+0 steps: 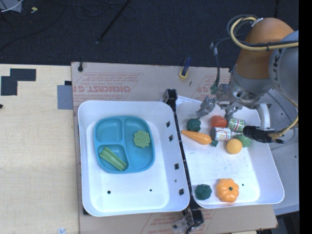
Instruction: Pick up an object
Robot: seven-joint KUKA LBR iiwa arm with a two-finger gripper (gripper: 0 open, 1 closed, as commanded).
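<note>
The arm (265, 48) reaches in from three o'clock, its orange band high at the upper right, and its gripper (218, 107) hangs over the twelve o'clock end of the right bin (265, 189). How far the fingers are spread I cannot tell, and I see nothing between them.

Just below the gripper, toward six o'clock, sits a cluster of objects: a dark green broccoli piece (193, 125), a carrot (196, 137) lying across toward the bin's nine o'clock wall, a red tomato (219, 122), two small cans (223, 134) (236, 125) close together, and a yellow-orange ball (234, 146) with a bit of green beside it at three o'clock. These lie near one another, some touching, though exact contacts are hard to make out.

Well apart from that group, at the six o'clock end of the same bin, a second broccoli piece (203, 191) rests just beside an orange pumpkin (227, 189).

The left bin (97, 189) holds a blue divided plate (105, 126). A round light-green bumpy item (142, 139) lies in the plate's three o'clock compartment, and a green stalk-like piece (112, 158) lies tilted in the compartment toward seven o'clock.

Both bins sit on a cardboard sheet (126, 84) on the table (34, 169)
</note>
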